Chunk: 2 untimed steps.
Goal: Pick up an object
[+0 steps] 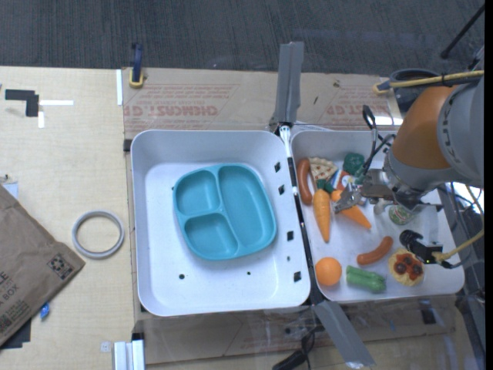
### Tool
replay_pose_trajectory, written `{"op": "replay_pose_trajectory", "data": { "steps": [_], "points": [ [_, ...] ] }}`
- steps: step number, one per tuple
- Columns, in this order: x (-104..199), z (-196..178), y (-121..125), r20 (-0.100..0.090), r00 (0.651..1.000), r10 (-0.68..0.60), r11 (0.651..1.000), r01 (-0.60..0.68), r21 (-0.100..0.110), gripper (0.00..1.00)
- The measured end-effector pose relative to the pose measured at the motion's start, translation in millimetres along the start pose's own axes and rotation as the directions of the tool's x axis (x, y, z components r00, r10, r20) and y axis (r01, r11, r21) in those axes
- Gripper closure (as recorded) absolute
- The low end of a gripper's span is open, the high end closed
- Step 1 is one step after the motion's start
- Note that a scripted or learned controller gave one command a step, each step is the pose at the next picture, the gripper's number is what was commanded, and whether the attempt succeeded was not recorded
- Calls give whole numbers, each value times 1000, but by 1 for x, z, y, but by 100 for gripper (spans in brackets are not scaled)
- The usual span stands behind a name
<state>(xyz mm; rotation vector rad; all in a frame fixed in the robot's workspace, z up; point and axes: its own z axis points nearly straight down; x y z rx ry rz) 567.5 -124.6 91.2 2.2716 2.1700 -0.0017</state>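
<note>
Two white bins sit side by side on the surface; taking the teal divided plate in the left bin as landmark, a roll of tape lies well to its left on the bare surface, beside a brown cardboard box. Right of the plate, in the right bin, toy foods crowd together: a red sausage, a long carrot, an orange, a green pickle-like piece, a second sausage and a small tart. Farther right the gripper hovers low over a shorter carrot; whether its fingers are spread or closed cannot be told.
</note>
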Motion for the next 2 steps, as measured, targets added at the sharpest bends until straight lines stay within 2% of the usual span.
{"op": "replay_pose_trajectory", "data": {
  "steps": [1, 2],
  "points": [
    [-1, -9, 0, 0, 1000, 0, 1000, 0, 1, 100],
    [25, -107, -30, 1, 993, 120, 993, -120, 1, 100]
  ]
}}
